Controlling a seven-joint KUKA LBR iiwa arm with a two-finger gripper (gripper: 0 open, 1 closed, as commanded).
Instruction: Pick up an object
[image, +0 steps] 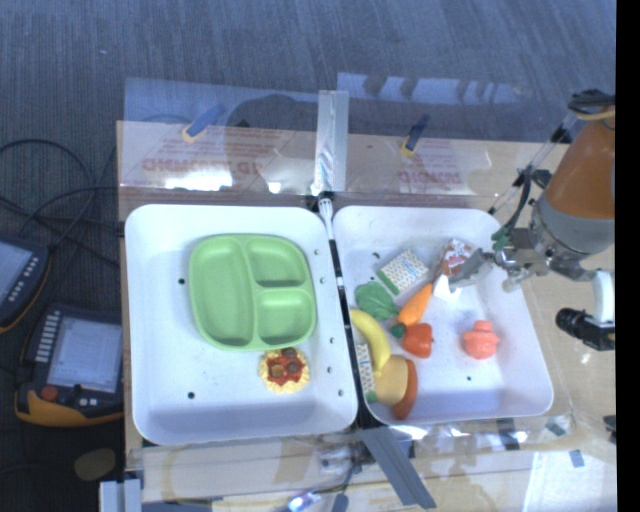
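- Grey carpet surrounds the wooden tabletop, where two shallow white bins sit side by side; nothing looks lifted yet.
- Nearest, the right white bin holds a yellow toy banana, a red toy pepper and a small pink toy, all lying loose.
- The left white bin carries a green divided plate.
- Farther back, the gripper hangs by a small red-and-white packet; whether its fingers are apart or closed, I cannot tell.
- By my judgement, the grasp remains to be done.

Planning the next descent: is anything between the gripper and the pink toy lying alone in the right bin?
Nothing visible. The gripper sits near the bin's upper right part; the pink toy lies just below it on bare floor, apart from the orange carrot pile.
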